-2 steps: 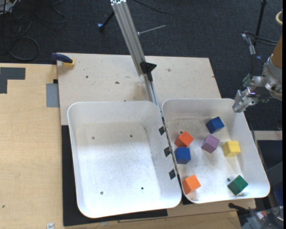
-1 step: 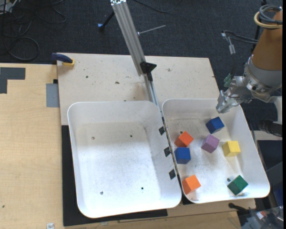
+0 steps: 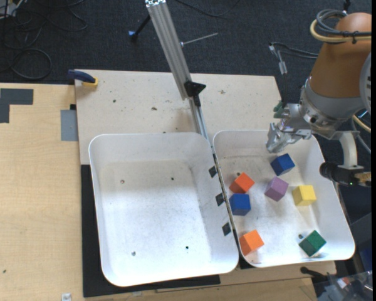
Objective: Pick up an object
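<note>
The right bin (image 3: pixel 329 187) holds several small cubes: a blue one (image 3: pixel 282 164) at the back, an orange one (image 3: pixel 242 183), a second blue one (image 3: pixel 240 204), a purple one (image 3: pixel 276 189), a yellow one (image 3: pixel 304 195), another orange one (image 3: pixel 252 241) near the front and a green one (image 3: pixel 312 242) at the front right. My gripper (image 3: pixel 277 141) hangs over the back of the right bin, just above and left of the rear blue cube. Nothing is visible between its fingers.
The left bin (image 3: pixel 113 162) lies beside the right one, split from it by a rim with black clips. A slanted aluminium post (image 3: pixel 171 46) rises behind the bins. A blue and yellow clamp (image 3: pixel 83 77) sits at the bench's back left corner.
</note>
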### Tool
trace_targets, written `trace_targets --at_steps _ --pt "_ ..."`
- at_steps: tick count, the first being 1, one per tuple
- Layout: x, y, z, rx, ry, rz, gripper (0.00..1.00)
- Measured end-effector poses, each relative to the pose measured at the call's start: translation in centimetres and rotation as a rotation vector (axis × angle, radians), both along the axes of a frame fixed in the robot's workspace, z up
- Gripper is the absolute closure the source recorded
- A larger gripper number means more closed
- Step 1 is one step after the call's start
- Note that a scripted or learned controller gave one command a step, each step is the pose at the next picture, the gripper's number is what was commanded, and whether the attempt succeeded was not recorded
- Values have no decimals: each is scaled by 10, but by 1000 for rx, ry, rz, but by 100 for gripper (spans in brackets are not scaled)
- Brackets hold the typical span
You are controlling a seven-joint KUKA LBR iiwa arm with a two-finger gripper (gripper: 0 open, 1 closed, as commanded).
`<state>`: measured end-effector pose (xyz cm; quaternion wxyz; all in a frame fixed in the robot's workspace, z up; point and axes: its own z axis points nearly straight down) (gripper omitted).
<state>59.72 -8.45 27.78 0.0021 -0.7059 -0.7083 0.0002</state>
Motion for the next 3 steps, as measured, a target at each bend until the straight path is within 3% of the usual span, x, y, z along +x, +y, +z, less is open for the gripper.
trace_targets --at_steps 2,3 --pt "-16 113 -36 -1 2 1 100" --pt "-27 160 -32 -1 2 2 100"
